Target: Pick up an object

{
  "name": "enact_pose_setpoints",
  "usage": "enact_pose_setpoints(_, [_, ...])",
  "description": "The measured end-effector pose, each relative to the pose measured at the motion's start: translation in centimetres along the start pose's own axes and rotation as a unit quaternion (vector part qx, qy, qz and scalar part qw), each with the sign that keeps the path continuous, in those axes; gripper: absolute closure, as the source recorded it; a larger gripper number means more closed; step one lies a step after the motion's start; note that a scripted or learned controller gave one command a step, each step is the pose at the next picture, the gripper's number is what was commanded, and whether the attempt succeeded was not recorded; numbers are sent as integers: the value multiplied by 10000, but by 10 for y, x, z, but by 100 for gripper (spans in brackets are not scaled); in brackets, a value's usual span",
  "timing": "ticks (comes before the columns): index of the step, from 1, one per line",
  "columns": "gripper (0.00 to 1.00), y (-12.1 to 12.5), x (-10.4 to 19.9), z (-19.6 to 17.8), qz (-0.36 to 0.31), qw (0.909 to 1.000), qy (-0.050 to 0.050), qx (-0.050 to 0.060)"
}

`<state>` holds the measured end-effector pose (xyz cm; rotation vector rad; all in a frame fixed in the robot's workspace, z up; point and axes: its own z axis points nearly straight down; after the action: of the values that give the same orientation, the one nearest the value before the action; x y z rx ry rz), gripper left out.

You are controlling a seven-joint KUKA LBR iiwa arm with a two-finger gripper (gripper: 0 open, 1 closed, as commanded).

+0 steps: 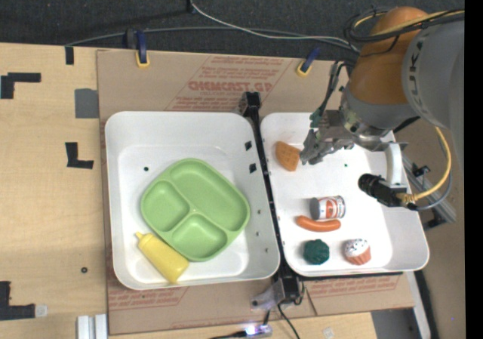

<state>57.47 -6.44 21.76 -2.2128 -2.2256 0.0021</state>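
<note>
The pincer [313,151] hangs over the far part of the right bin [400,258], its dark fingers pointing down toward the bin floor. Nothing sits between those fingers, and how far apart they stand cannot be made out from this slanted look.

Just beside the pincer, on the side toward the divider between the bins, lies one orange-brown bread-like piece [287,155], close to the fingertips but apart from them. On the near side of the pincer, further down the same bin, lies one small can [328,208] on its side, and touching distance below it one sausage [317,224]. Nearer still to the front rim rest one dark green lump [316,252] and one pink-and-white cupcake [357,251], side by side. That makes five items in this bin.

The left bin [121,134] lies well apart from the pincer, past the divider. It holds one green divided plate [195,209] with three compartments, and one yellow bottle [161,256] lying against the plate's near edge, at the corner farthest from the pincer.

Both bins rest on a cardboard sheet [219,81] on the table [45,201].
</note>
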Motion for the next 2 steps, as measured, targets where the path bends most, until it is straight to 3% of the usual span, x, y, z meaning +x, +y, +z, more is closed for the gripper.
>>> enact_pose_setpoints(2, [100,-5,90,-6,0,10000,-2,-3])
